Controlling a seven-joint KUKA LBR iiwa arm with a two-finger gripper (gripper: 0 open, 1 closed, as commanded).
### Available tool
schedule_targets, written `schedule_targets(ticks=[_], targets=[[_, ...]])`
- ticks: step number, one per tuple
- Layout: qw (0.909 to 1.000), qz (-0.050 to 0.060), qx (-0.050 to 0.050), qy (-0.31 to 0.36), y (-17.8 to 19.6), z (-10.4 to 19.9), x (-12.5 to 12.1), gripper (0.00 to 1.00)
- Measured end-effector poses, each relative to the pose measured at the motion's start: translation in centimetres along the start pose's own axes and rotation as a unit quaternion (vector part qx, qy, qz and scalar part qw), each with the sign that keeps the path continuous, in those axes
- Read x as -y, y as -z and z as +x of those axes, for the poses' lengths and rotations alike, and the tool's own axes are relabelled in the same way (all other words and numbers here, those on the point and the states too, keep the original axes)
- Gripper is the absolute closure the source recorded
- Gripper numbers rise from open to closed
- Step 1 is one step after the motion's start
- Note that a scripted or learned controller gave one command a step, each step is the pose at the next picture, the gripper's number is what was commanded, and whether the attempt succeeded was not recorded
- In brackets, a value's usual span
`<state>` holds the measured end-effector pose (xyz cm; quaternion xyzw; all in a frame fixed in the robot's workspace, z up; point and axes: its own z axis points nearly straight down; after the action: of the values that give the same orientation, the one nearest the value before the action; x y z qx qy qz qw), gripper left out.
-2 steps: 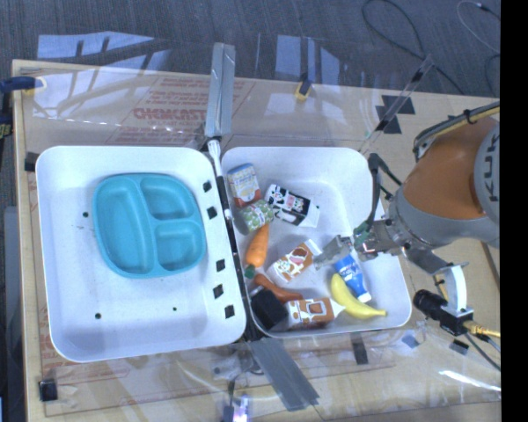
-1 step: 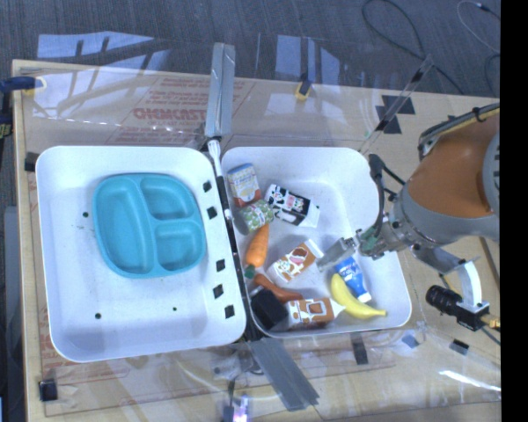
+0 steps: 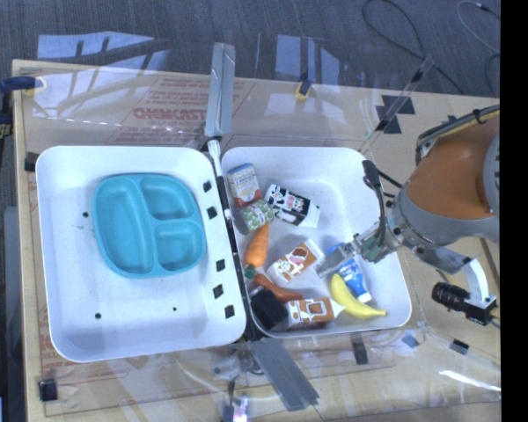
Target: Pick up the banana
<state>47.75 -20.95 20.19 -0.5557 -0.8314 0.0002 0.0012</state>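
The yellow banana [image 3: 355,299] lies in the front right corner of the right bin [image 3: 334,170], curved, with one end towards the bin's front wall. A blue and white tube [image 3: 353,276] rests against its upper side. My gripper [image 3: 368,245] hangs over the right part of that bin, a little behind the banana and the tube and apart from the banana. The grey arm with its orange band [image 3: 449,183] reaches in from the right.
The right bin also holds a carrot [image 3: 257,246], a small can [image 3: 242,183], a black and white carton [image 3: 291,205], a snack box [image 3: 296,262] and a brown box [image 3: 309,311]. A blue divided tray [image 3: 151,222] sits in the left bin [image 3: 62,262].
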Motion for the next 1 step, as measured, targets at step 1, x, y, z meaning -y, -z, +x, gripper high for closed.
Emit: schedule_targets(ticks=[1], targets=[[0.9996, -0.001, 0.002, 0.027, 1.20, -0.07, -0.02, 0.00]])
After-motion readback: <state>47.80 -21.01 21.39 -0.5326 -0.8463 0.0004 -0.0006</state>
